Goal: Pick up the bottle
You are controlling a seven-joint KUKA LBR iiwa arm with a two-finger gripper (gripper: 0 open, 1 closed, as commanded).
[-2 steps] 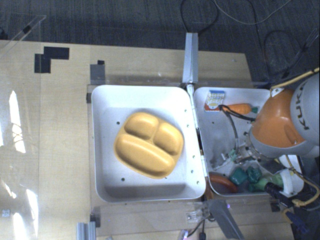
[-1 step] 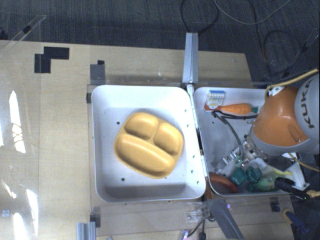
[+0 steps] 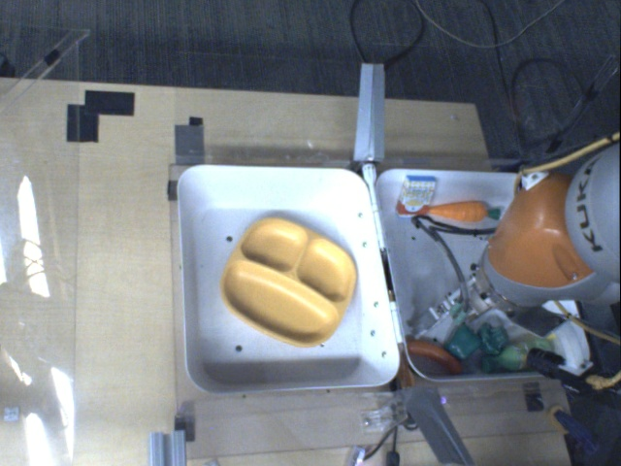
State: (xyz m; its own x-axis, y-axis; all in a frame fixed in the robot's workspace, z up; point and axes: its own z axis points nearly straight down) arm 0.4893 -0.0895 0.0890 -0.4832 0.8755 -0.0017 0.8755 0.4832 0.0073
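So the grey arm with the orange band is reaching deep into the right-hand shallow white bin (image 3: 419,282), and the end effector (image 3: 466,309) sits low over the clutter at that bin's near edge. Honestly I can't tell whether it's open or closed, since the wrist's bulk covers most of it and the rest is a blur of metal bits. Just below it lies a dark teal-green plastic bottle (image 3: 475,342), or at least that's what it looks like, on its side against the near wall. It looks very close to the end effector, maybe touching, but I can't see it gripped. It's crowded down there: a dark red rounded thing (image 3: 434,355) is right beside the bottle on the left, a lighter green lump (image 3: 510,358) on the right, and a white object (image 3: 572,344) further right. At the far end of the same bin there's an orange toy carrot (image 3: 456,212) and a small packet with a blue and red label (image 3: 416,193) in the corner. The left white bin (image 3: 194,289) holds a big yellow lumpy bread-shaped piece (image 3: 289,280), well away from the arm. Both bins sit on the pale wooden bench (image 3: 97,309).
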